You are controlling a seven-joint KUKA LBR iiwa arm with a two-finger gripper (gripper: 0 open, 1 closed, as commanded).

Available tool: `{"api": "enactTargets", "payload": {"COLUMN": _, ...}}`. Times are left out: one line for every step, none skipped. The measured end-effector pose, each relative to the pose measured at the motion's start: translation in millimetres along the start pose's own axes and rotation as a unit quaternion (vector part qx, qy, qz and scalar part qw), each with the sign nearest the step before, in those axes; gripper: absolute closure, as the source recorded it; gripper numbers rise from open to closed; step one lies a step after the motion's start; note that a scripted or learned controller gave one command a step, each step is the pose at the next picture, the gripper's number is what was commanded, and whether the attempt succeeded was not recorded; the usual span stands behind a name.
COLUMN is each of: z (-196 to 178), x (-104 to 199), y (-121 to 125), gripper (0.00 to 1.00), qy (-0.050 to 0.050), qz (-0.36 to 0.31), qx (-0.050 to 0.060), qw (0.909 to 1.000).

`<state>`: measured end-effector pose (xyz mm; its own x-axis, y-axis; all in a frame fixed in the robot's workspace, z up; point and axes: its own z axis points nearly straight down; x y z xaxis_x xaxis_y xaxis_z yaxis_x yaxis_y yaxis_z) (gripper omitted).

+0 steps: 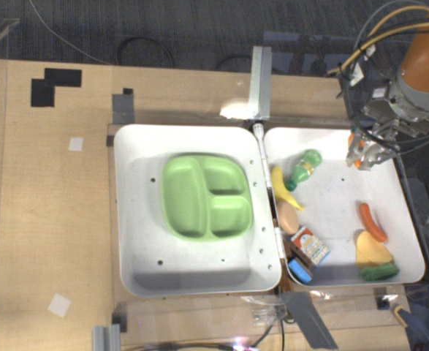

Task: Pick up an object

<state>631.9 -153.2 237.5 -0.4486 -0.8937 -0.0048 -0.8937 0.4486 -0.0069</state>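
White plastic forms both shallow bins on the bench. A green divided tray (205,196) is seen in the middle of the left bin (130,196), with three compartments. The right bin (331,189) is crowded along its left wall: a green bottle (305,165) is tilted near the far left part, a yellow banana (281,186) is laid just beside the wall below it, and a pale rounded item (289,219) is touching the banana's near end. A small printed carton (311,246) and a blue object (300,270) are packed into the near left corner. Along the right wall, an orange-red sausage-like piece (373,221) is laid apart from the rest, and a yellow wedge (373,251) is set against a dark green vegetable (378,271) in the near right corner. The gripper (364,154) is held over the far right corner of the right bin, well apart from every object, with nothing seen between its fingers; whether they are parted or closed cannot be told. Yellow and black cables (378,28) are looped above the wrist.
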Motion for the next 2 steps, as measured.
{"api": "enactTargets", "payload": {"z": 0, "x": -35, "y": -26, "gripper": 1.00, "qy": -0.001, "qz": -0.065, "qx": 0.001, "qw": 0.9979}}
{"api": "enactTargets", "payload": {"z": -8, "x": -46, "y": -20, "gripper": 1.00, "qy": -0.001, "qz": -0.128, "qx": 0.000, "qw": 0.9917}}
